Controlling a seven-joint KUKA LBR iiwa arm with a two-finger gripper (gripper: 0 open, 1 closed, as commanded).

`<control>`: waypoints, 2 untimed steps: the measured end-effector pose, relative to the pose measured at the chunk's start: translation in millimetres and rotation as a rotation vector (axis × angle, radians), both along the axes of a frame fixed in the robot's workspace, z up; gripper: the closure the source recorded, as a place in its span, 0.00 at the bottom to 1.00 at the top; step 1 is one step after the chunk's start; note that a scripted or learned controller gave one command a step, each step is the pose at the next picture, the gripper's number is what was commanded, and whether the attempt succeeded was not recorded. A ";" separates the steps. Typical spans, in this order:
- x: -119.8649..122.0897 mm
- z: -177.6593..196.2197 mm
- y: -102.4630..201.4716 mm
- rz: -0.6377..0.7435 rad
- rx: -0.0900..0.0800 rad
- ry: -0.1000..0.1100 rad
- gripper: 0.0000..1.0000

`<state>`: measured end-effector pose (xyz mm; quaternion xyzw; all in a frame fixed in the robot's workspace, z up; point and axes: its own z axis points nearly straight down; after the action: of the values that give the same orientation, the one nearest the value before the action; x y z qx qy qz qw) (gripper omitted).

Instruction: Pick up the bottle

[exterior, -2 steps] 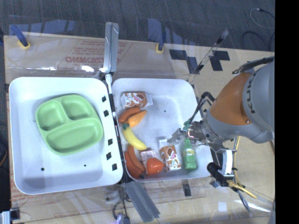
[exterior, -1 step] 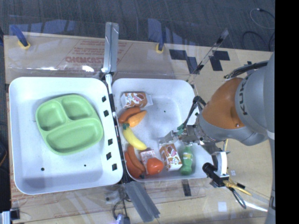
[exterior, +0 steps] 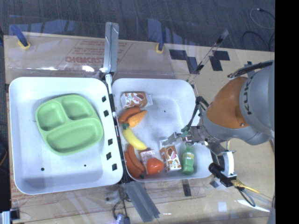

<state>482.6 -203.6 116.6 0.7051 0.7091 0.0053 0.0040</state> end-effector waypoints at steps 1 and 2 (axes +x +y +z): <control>1.1 10.8 0.1 0.004 0.000 -0.002 1.00; -5.0 151.3 61.5 -0.131 0.000 0.013 1.00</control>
<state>477.7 -142.1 267.8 0.7501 0.6613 0.0002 -0.0003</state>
